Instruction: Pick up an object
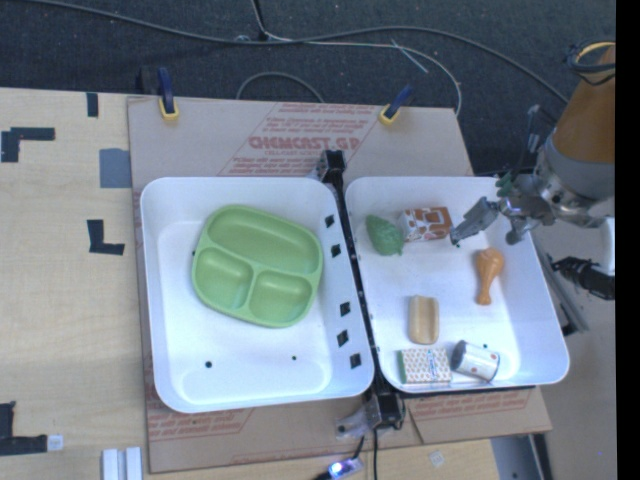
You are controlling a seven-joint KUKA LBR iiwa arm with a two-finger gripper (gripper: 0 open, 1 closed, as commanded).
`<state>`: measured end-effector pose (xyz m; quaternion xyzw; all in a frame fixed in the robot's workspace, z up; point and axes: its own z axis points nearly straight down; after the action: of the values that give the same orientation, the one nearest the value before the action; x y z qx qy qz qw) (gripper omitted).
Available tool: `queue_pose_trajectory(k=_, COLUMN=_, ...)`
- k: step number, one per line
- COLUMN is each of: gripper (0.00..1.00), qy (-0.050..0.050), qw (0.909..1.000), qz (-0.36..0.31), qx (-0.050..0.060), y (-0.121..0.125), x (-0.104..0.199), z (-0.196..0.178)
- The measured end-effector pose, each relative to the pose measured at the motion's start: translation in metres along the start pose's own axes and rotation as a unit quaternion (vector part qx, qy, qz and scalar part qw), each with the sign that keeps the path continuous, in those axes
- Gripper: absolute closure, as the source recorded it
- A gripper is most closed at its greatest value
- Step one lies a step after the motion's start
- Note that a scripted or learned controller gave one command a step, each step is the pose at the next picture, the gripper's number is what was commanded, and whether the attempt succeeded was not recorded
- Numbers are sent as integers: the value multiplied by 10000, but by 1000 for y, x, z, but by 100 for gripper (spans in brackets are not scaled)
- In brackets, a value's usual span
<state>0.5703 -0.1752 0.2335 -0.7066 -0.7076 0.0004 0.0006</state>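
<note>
Below the end effector (478, 222), an orange drumstick (487, 273) lies apart.

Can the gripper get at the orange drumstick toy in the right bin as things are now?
Probably yes. The drumstick toy lies alone on bare bin floor, apart from the other objects, and the gripper hovers just above it in the view, with nothing between them.

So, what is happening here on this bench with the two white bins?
A grey robot arm with an orange band reaches in from the right, and its gripper hangs over the far right part of the right white bin. It holds nothing. Nearby lie an orange-and-white packet, a green crumpled lump and a tan drumstick-shaped toy. Closer to the front lie a tan bread-like block, a small pale box and a silver can. The left white bin contains a green divided plate.
</note>
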Motion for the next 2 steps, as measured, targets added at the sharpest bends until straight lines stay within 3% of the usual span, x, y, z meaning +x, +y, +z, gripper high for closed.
queue_pose_trajectory(k=2, gripper=0, qy=-6, qw=10000, qz=1, qx=22, y=-2, x=6, z=89)
